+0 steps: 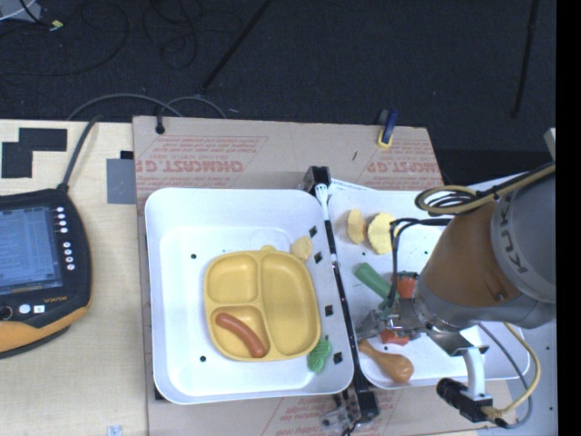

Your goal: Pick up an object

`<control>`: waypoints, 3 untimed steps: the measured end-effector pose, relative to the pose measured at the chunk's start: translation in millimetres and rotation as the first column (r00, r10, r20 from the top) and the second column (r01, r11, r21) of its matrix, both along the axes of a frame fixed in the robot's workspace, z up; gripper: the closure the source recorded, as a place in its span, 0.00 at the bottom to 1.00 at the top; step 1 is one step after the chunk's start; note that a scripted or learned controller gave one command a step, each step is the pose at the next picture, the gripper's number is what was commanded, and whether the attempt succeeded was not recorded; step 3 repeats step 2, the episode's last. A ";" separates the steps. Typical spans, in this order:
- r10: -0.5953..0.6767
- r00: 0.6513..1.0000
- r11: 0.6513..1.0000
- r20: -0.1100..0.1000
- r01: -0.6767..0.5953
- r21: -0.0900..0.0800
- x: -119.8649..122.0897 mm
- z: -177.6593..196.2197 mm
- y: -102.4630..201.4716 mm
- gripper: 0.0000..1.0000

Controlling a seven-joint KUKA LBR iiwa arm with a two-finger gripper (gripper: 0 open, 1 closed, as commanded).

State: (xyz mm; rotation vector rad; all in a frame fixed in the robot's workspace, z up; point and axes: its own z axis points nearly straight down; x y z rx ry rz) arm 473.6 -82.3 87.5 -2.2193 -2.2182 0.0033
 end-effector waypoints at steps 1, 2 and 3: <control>-0.007 1.000 1.000 0.000 0.007 -0.001 1.4 10.3 -2.6 1.00; 0.009 1.000 1.000 0.010 -0.009 0.002 11.7 105.0 69.4 1.00; 0.009 1.000 1.000 0.010 -0.009 0.002 11.7 105.0 69.4 1.00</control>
